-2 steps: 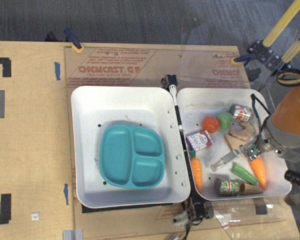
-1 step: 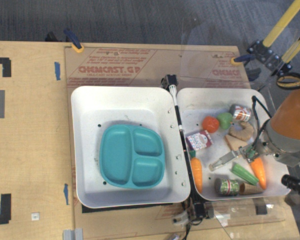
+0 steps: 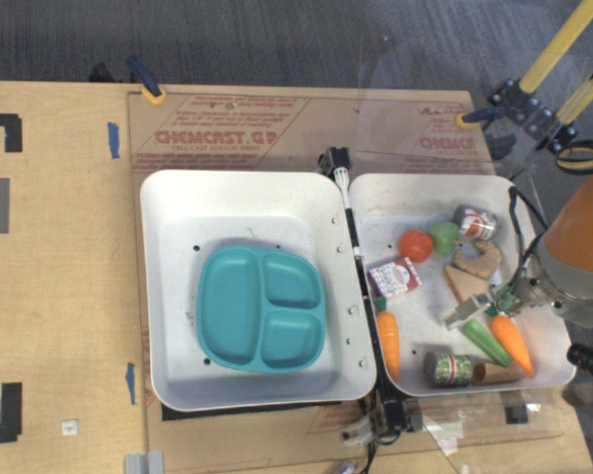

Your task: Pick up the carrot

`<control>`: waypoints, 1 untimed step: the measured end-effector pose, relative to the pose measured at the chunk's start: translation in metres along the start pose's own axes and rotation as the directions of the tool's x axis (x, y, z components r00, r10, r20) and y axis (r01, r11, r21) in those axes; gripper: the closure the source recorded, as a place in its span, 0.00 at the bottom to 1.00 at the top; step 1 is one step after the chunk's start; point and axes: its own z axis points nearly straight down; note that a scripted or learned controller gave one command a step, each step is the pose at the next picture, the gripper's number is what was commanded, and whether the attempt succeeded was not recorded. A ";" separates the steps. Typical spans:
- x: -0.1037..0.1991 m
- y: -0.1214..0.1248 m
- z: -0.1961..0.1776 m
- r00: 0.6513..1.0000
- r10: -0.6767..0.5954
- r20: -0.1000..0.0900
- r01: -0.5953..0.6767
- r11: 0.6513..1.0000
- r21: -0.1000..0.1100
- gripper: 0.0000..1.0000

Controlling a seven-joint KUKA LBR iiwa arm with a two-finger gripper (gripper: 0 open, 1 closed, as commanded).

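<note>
- Carrot [image 3: 511,341] lies lower right in the right bin [image 3: 415,194], just beside the gripper [image 3: 501,304].
- Left bin [image 3: 178,205] holds a teal plate [image 3: 261,307].
- Arm [image 3: 573,240] enters from the frame's right; finger state unclear.

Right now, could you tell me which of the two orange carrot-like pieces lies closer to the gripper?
The carrot at the right bin's right side, just below the gripper. The other orange piece lies by the divider.

cam: single fixed view above bench | facing: down at a slant | range: far enough to frame both white bins, left bin [image 3: 163,265] and right bin [image 3: 415,200], plus the bench board around them | arm [image 3: 583,240] enters at the view's right
</note>
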 end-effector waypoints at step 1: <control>0.060 0.033 -0.048 0.993 0.119 0.020 -0.119 0.993 0.018 1.00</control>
